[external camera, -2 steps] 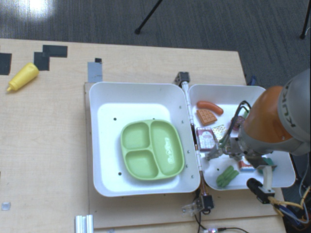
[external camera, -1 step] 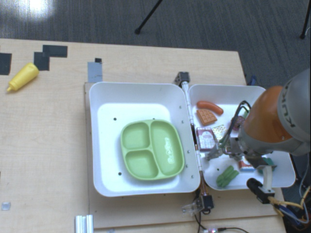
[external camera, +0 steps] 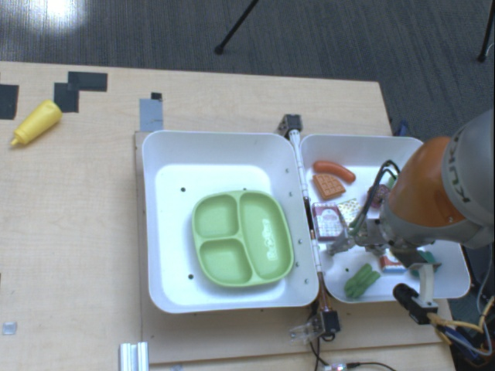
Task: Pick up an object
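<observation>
The left bin (external camera: 155, 207) holds a green divided plate (external camera: 243, 239). The right bin (external camera: 340, 147) holds a sausage (external camera: 334, 170), a waffle (external camera: 329, 185), a small pink box (external camera: 328, 222) and a green vegetable (external camera: 360, 280). The arm (external camera: 433, 192) hangs over this bin, hiding the gripper, so the jaws' state cannot be told.

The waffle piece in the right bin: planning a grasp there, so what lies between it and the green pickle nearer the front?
In the camera view, a small pink-edged packet lies between the waffle piece and the green pickle, on the right bin floor.
</observation>
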Available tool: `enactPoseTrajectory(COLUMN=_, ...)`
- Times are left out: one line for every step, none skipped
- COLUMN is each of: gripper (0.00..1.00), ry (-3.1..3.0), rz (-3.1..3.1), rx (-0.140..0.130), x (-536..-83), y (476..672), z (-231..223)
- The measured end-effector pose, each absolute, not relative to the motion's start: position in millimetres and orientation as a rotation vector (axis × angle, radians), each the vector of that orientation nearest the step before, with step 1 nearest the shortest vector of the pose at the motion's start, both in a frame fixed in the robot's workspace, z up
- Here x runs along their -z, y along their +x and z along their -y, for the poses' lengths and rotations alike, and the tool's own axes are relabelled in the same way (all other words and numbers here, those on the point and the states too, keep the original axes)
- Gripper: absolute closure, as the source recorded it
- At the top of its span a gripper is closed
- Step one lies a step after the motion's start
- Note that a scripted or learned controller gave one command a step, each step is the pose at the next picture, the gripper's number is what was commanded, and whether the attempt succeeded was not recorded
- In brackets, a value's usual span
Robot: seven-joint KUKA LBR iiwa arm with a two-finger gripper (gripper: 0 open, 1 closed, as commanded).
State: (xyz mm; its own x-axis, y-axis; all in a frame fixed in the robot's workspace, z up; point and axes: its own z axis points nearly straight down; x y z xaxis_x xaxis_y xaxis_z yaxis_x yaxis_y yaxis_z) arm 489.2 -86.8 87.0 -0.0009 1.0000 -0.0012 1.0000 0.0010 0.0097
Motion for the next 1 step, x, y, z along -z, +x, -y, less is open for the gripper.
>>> enactPoseTrajectory(gripper=0.00, ry=2.213, rz=-2.214, rx=-0.007, x=-87.0, y=489.2, z=84.4)
